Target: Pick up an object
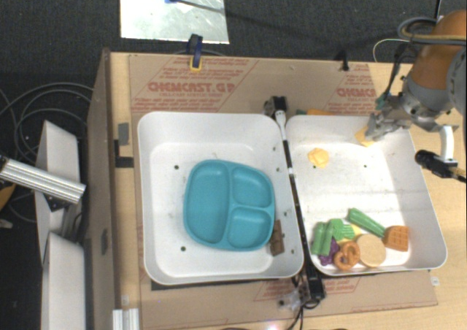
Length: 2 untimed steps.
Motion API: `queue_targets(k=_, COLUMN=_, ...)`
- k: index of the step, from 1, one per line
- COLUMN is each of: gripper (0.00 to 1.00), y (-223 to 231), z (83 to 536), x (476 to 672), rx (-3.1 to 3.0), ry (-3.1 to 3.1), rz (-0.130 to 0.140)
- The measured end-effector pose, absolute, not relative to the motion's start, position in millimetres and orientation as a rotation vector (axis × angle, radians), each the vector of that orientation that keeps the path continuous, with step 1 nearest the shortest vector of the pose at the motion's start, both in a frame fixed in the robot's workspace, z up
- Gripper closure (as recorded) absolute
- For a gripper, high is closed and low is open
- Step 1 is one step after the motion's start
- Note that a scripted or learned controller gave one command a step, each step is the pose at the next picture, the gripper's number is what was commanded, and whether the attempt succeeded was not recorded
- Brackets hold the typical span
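Nearest the camera, heaped in the front corner of the right shallow white bin (408, 197): a green ridged plastic piece (325, 237), a long green pod-shaped toy (365, 221), a brown toy pretzel (347, 254), a pale round toy cracker (371, 251) and an orange toy waffle (397, 237), all touching or overlapping, likely slid there together and awkward to single out. Beside them, in the left shallow white bin (164, 175), a turquoise three-compartment plastic plate (229, 204), flat and nothing on it. Further back, alone on the right bin's open floor, a small yellow toy lump (318, 157), well apart from the heap and so the easier pick. Furthest, at the right bin's back wall, a second yellow piece (363, 137) just under the claw (379, 128), lowered there on the grey arm with orange band (430, 66), seemingly for a try at that piece. Claw's grip: cannot tell, tips too small and blurred to read, piece not clearly clamped. Under both bins, a brown printed cardboard sheet (219, 84) over the counter.
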<state>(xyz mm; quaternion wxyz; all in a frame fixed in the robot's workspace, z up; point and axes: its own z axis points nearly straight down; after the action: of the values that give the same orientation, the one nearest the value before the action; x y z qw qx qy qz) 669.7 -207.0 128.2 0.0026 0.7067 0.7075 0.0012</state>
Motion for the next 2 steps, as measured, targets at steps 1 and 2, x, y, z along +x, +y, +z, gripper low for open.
queue_targets(k=1, gripper=1.00, y=-206.8, z=192.0, x=670.7, rx=2.211, ry=2.219, rz=0.008)
queue_targets(k=2, gripper=0.00, y=-206.4, z=187.5, x=669.3, rx=2.215, ry=2.223, rz=0.003)
